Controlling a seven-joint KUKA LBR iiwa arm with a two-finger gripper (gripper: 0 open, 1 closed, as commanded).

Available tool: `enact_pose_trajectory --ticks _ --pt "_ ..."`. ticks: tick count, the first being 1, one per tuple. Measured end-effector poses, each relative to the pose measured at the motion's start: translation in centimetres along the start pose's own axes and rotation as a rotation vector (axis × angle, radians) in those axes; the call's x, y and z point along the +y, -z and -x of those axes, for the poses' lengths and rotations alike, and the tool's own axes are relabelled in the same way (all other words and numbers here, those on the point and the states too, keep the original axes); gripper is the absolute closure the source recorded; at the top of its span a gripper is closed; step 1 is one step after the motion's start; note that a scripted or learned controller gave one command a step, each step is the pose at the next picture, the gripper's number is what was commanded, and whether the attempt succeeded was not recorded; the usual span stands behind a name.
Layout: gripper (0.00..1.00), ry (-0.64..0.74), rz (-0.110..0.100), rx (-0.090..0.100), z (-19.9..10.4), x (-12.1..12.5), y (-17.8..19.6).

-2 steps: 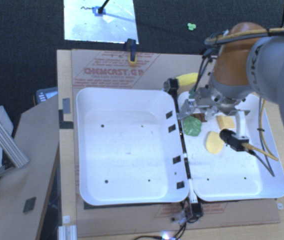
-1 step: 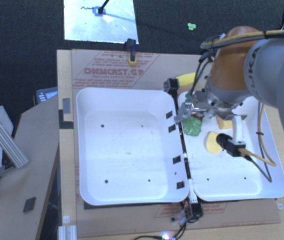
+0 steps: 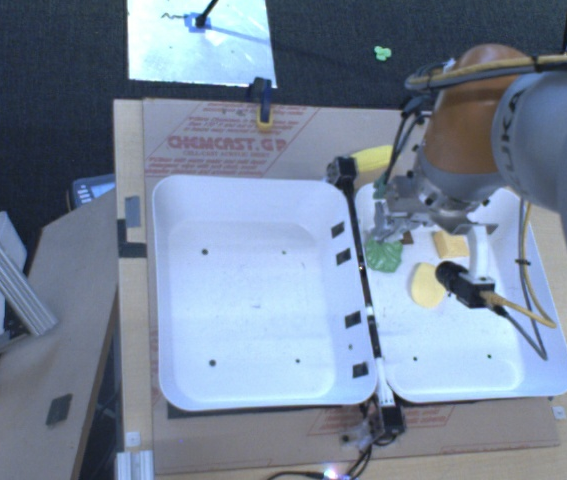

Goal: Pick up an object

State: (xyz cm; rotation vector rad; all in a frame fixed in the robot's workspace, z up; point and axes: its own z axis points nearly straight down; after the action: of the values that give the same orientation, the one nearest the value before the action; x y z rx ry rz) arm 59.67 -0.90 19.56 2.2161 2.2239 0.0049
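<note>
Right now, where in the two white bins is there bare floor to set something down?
The left white bin has bare floor from wall to wall. In the right white bin, the near half, below the round yellow piece, is bare. Its far half is crowded: the gripper, a green crumpled object, a yellow block and a long yellow object.

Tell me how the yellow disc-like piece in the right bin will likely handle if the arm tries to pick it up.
The yellow disc looks flat and thin, so probably light but hard to pinch off the bin floor. It would likely slide when pushed, not roll.
</note>
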Motion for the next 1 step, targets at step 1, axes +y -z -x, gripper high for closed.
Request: enact_pose_trajectory --ticks 1 --pt "1.00 -0.008 -0.005 -0.002 7.05 -3.28 -1.17"
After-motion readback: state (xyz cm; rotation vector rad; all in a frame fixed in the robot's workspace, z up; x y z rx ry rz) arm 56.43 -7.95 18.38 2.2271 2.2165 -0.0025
